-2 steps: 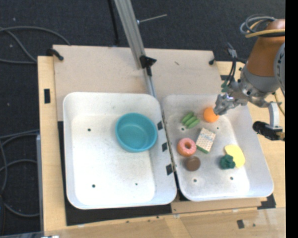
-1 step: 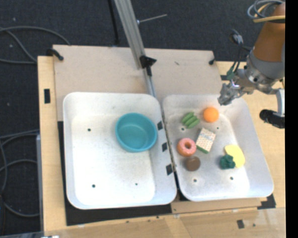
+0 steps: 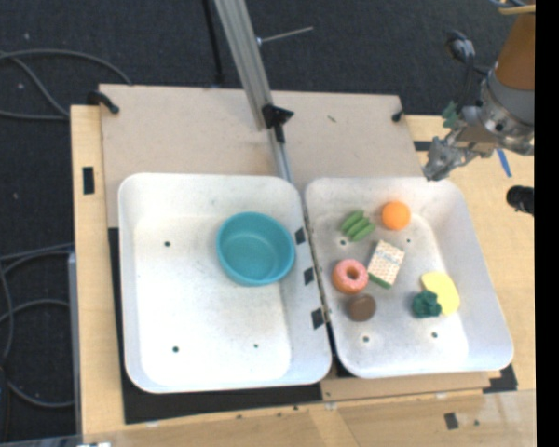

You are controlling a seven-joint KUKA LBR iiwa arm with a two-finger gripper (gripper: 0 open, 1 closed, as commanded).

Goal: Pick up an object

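Camera view looked down at a slant on the bench (image 3: 93,343), whose near edge lay at the bottom of the frame. Nearest in the right bin (image 3: 484,343) sat a brown round piece (image 3: 360,307). Just right of it was a dark green toy (image 3: 426,304), touching a yellow piece (image 3: 441,289) that lay slightly farther back. Just behind the brown piece lay a pink doughnut (image 3: 350,276), with a small checkered box (image 3: 386,263) tilted just beside it on the right. Farther back in the same bin lay a green ridged item (image 3: 357,225) and, to its right, an orange ball (image 3: 396,215); the two lay near each other but apart.

In the left bin (image 3: 168,361) a teal bowl (image 3: 254,248) stood upright toward the middle, nearer the right wall.

Beyond the bins a tan board (image 3: 186,128) covered the back of the bench, and a metal rail (image 3: 247,49) ran from the seam between the bins up toward the far edge. Cables (image 3: 19,73) lay on the dark floor at the left.

The gripper (image 3: 438,161) hung over the far right corner of the right bin, well apart from every object there and with nothing seen in its grasp. Whether it was spread or pressed together could not be told. The arm's orange band (image 3: 515,59) showed above it at the right.
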